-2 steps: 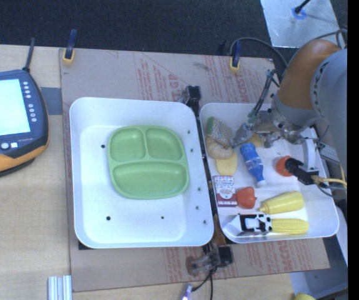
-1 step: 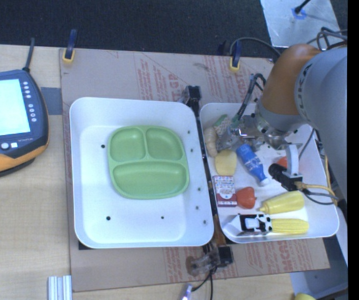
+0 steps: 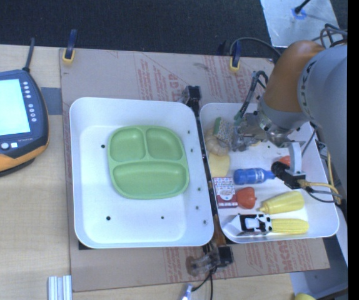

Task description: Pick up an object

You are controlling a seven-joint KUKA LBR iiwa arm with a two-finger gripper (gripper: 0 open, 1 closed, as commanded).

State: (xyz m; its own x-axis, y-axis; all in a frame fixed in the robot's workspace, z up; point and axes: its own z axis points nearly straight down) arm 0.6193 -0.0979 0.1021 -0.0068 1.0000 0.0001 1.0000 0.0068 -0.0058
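Camera view, looking down at a slant. Two white bins sit side by side on the surface (image 3: 35,217). The left bin (image 3: 89,186) holds a green divided plate (image 3: 147,161), lying flat near its middle.

The right bin (image 3: 326,220) holds the loose objects. Along its left side: a pale yellow piece (image 3: 219,164), below it a small red-and-white card (image 3: 224,191). Toward the middle: a blue bottle (image 3: 249,176) lying on its side, a red rounded item (image 3: 246,197) just beneath it. Two yellow corn cobs (image 3: 284,202) lie near the front edge, one above the other, with a black-and-white toy (image 3: 252,223) touching the lower cob's left end.

The arm (image 3: 304,80) reaches in from the right and is lowered into the right bin's rear-left part. The gripper (image 3: 242,137) sits just beside a greenish object (image 3: 222,129) at the bin's back corner. Cannot tell how the gripper is set, nor whether anything is in it; the tip is dark and blurred.

A tablet-like pendant (image 3: 7,120) with a lit screen rests at the surface's left edge.
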